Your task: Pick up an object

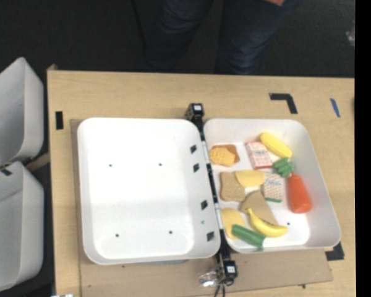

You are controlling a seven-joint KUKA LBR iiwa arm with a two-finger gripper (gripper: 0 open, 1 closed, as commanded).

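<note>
1. At the far left, two bulky white shapes (pixel 6 166) stand beside the tan bench (pixel 130 94).
2. The left bin (pixel 86 166) lies on the bench with its white floor bare apart from a few small dark dots.
3. Black clips (pixel 205 184) run down the seam where the two bins touch.
4. The right bin (pixel 324 209) holds all the toy food, so whatever I pick lies there.
5. Nearest the seam are an orange waffle-like piece (pixel 224 156), a tan bread slice (pixel 230 188) below it, and a yellow piece (pixel 232 217) lower still.
6. A green vegetable (pixel 247 235) lies at the near edge, touching a banana (pixel 267 225).
7. In the middle sit a yellow wedge (pixel 251 178), a brown slice (pixel 258 204) and a pink packet (pixel 258 154).
8. Farther right, a yellow oval fruit (pixel 276 145) lies tilted above a carrot (pixel 298 193) with a green top.
9. Beyond the bench, someone in dark trousers (pixel 235 23) stands.
10. Whether my pincer is spread or pressed together, I cannot tell.
</note>
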